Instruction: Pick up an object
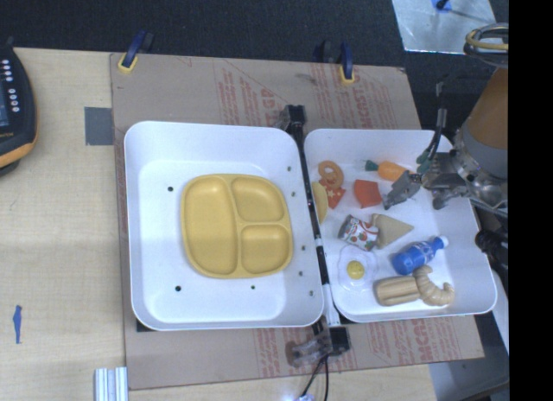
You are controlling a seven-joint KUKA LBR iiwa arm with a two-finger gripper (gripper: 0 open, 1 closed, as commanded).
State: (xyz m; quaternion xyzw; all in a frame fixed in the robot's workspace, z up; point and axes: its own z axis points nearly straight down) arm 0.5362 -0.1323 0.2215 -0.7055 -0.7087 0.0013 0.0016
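Yellow divided plate [237,224] centred in left bin [147,162]; blue clamps [346,60] on cardboard sheet [216,92]; pendant [13,105] at left.

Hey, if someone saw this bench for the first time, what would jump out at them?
Probably the yellow tray, sitting alone in the middle of the left bin. Next, the clutter of small toys in the right bin, such as the blue bottle and the red block. The end effector hovers over that bin's upper right part.

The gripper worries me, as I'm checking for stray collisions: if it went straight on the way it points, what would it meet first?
The gripper points left and slightly down-view, so probably the tan wedge or the red block. Its height above them is unclear.
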